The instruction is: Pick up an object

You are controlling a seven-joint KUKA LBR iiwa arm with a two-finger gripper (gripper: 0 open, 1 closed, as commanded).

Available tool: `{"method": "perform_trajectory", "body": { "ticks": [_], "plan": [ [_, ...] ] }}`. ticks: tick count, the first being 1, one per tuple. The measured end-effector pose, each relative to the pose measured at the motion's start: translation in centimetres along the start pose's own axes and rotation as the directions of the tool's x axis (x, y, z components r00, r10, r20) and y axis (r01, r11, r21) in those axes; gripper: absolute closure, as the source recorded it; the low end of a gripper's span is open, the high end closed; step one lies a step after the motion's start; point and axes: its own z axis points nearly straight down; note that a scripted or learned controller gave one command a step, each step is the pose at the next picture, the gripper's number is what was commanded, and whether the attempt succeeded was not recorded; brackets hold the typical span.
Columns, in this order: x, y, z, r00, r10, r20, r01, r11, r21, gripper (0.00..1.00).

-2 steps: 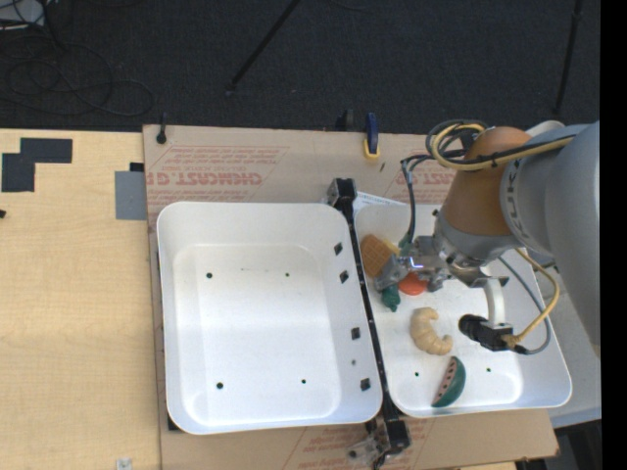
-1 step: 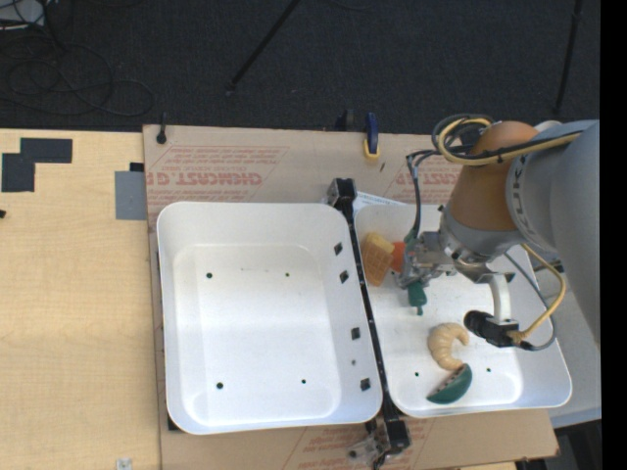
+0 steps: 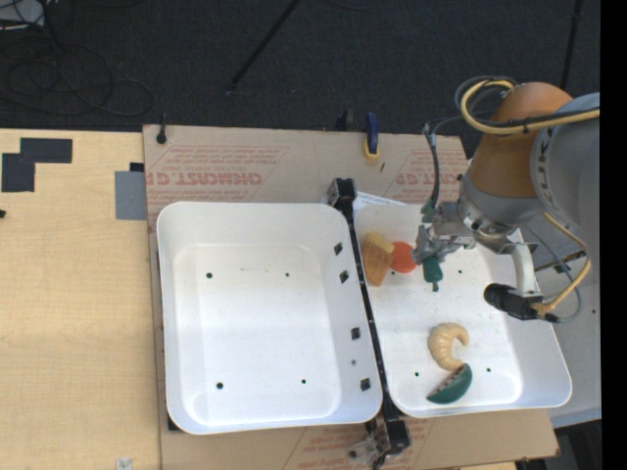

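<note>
A cardboard-covered bench (image 3: 255,169) carries 2 shallow white bins side by side. The left bin (image 3: 257,316) has a bare floor; the right bin (image 3: 509,360) holds 4 small items. The grey arm (image 3: 549,164) reaches in from the right, its gripper (image 3: 431,267) low over the right bin's far end, just beside an orange-red piece (image 3: 403,258) and a tan wedge (image 3: 378,258). Whether it touches or holds either cannot be told, nor how wide it stands. Nearer the front lie a pale croissant-shaped toy (image 3: 449,345) and a green slice (image 3: 451,386). The orange-red piece looks light, stiff and smooth, probably plastic; a grip across its narrow middle seems safest.
</note>
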Motion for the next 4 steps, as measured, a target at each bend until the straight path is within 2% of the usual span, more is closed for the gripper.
{"method": "perform_trajectory", "body": {
  "ticks": [1,2,3,4],
  "plan": [
    [0.0,-0.1,0.3,1.000,0.001,-0.001,-0.001,1.000,0.005,0.00],
    [1.6,2.3,5.7,1.000,0.001,0.001,-0.001,1.000,-0.004,0.00],
    [1.7,2.6,4.4,1.000,0.000,-0.003,0.000,1.000,-0.011,1.00],
    [1.6,2.6,3.4,1.000,0.000,-0.002,0.000,1.000,-0.011,1.00]
  ]
}}
